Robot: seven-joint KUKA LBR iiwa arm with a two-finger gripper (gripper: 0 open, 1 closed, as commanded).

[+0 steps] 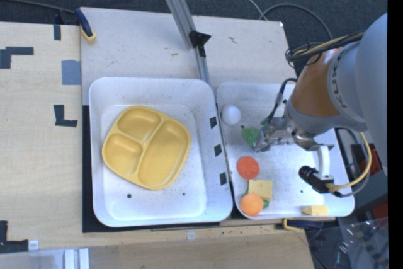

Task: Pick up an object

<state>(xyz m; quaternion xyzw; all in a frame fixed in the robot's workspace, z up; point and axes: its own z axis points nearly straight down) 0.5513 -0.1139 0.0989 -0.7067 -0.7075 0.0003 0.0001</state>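
The gripper [263,140] is down in the right bin [327,206], right beside a small green thing [250,134] — I cannot tell how its jaws stand. Nearby sit a white ball [232,114], a red ball [247,167] and an orange ball [252,204] — the yellow plate [146,147] fills the left bin [107,198].

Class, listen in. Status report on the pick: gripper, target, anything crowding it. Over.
Gripper low in the right bin, at the green object. No lift seen. White ball and red ball close by.
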